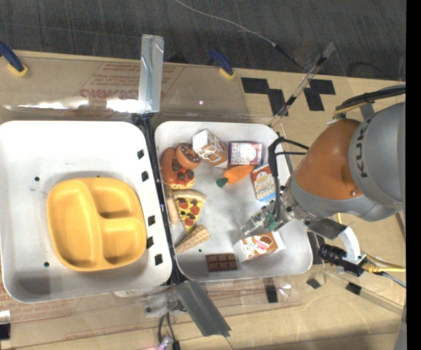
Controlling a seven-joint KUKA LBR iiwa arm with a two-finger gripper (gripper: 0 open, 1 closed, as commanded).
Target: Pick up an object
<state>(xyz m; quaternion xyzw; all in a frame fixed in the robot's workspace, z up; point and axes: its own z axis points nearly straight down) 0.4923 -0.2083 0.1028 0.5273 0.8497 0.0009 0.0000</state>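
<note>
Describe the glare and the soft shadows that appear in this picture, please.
Camera view: bright glare streaks on the clear plastic sheet behind the bins; the yellow tray shows soft highlights; a faint shadow lies under the gripper; objects look reasonably sharp.

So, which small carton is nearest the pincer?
The carton at the right bin's lower right, just below the pincer; the other three lie higher up.

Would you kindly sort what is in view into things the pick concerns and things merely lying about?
Job:
claw
small carton
carrot
pizza slice
chocolate bar

Lying about:
yellow tray
blue clamps
</note>
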